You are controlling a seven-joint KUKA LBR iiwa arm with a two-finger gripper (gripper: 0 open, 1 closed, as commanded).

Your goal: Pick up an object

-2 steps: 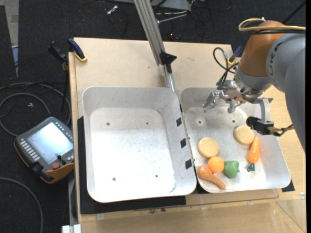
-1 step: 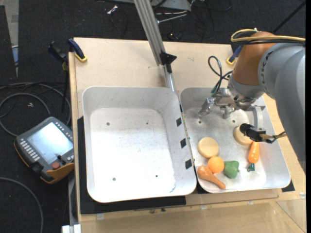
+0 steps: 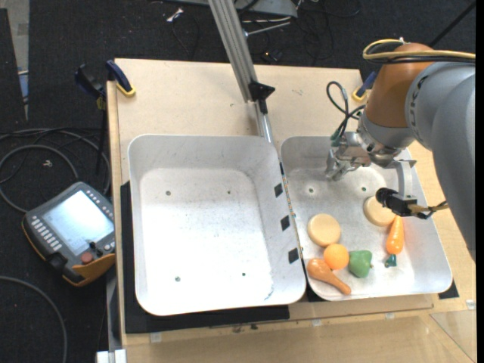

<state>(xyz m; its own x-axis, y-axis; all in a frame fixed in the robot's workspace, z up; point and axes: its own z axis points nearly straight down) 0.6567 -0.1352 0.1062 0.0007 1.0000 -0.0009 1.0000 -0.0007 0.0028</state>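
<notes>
Below and ahead of the gripper (image 3: pixel 335 169), toward the near rim of the right-hand shallow white plastic bin (image 3: pixel 423 274): clustered toy foods, any one a candidate for the pick.
- Pale tan round disc (image 3: pixel 324 229), lying flat, nearest of the cluster to the gripper, well apart from it.
- Small orange ball (image 3: pixel 336 257), touching the disc's near edge.
- Green pepper-shaped piece (image 3: pixel 361 263), just beside the ball.
- Orange-tan gourd-shaped piece (image 3: pixel 328 274), along the near rim.
- Orange carrot with green tip (image 3: pixel 394 237), to the arm's side of the cluster.
- Cream rounded piece (image 3: pixel 376 212), partly covered by a black cable fitting.

Gripper: low over bare bin floor in the far half of the right bin, nothing seen between the fingers; how wide they stand cannot be told.

Handling judgement: best to choose the disc or the carrot, each with free space on two sides; centre over it, line the fingers across the narrow dimension, descend straight. Avoid the ball, pepper and gourd, packed too tight for clean finger entry.

Hard to make out: fingertips small and blurred against the grey wrist; cream piece's full outline hidden. Left-hand white bin (image 3: pixel 151 203) farther off, bare floor.
</notes>
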